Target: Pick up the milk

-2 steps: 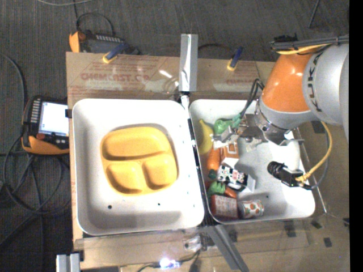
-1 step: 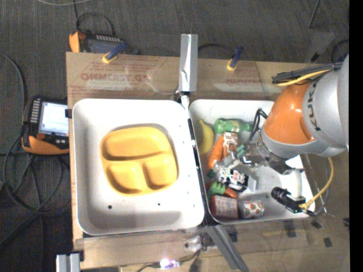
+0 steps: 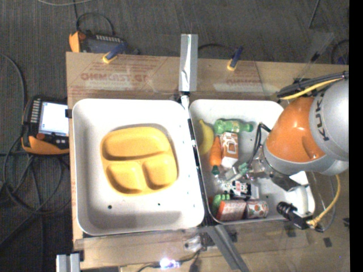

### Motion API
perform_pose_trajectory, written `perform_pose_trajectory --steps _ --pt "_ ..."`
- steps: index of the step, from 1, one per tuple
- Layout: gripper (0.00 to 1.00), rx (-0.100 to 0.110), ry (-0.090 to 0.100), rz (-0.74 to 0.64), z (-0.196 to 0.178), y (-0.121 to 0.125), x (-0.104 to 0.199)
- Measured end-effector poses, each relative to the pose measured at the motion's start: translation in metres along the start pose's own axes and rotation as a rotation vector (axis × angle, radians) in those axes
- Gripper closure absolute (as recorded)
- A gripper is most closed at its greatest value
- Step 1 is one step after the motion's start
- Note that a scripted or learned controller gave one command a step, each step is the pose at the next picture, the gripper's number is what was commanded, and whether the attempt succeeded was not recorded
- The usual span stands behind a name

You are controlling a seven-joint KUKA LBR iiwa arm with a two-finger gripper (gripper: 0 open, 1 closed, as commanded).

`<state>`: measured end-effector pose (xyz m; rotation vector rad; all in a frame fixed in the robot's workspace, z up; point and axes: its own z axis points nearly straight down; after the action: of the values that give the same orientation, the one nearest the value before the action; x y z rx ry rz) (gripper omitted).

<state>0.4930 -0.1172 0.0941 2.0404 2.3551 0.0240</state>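
Note:
The milk (image 3: 229,147) is a small carton with a brown-orange upper part and a white lower end, lying in the right bin (image 3: 295,205) near its middle. My gripper (image 3: 237,175) hangs just below the carton's white end, low over the pile of items. The grey arm with its orange band (image 3: 295,135) reaches in from the right and covers the bin's right half. I see nothing clearly held by the gripper.
Around the milk lie a banana (image 3: 205,136), a carrot (image 3: 216,150) and a green item (image 3: 232,126). A red-brown box (image 3: 229,210) and a can (image 3: 258,209) rest at the bin's front wall. The left bin (image 3: 85,169) holds a yellow divided tray (image 3: 140,158).

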Motion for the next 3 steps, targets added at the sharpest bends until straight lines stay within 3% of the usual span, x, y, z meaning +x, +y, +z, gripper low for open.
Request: perform_pose_trajectory --steps 1,2,3 --pt "1.00 -0.004 0.005 -0.004 -0.0115 0.0031 0.0026" --pt "0.00 0.002 0.007 -0.004 -0.0088 0.0013 0.0031" --pt "1.00 0.002 0.010 -0.006 -0.0172 0.0025 0.0048"
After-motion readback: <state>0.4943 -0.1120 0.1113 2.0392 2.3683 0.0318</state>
